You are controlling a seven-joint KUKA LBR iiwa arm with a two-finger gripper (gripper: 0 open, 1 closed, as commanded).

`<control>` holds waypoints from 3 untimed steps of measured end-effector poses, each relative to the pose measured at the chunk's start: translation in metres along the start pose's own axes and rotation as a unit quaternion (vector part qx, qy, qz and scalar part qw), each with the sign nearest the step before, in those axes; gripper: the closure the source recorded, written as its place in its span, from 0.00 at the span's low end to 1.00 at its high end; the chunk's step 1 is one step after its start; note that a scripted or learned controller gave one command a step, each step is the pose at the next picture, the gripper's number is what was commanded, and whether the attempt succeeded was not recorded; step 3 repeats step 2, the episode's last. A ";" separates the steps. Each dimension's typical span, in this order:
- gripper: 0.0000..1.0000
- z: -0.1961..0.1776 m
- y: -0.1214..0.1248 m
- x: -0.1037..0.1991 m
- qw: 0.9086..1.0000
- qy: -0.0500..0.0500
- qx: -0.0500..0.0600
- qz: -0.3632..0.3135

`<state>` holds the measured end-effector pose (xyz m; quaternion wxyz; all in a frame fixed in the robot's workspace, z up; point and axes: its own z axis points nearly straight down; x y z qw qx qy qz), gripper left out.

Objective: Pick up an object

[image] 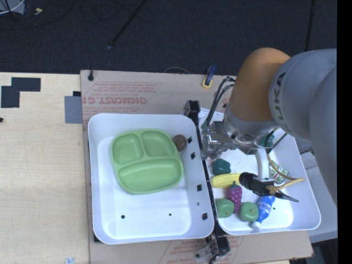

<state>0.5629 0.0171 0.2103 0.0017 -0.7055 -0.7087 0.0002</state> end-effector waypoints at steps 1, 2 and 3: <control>1.00 -0.011 0.023 0.039 1.000 0.000 -0.001 0.000; 1.00 -0.023 0.044 0.094 1.000 0.000 -0.001 0.000; 1.00 -0.023 0.044 0.094 1.000 0.000 -0.001 0.000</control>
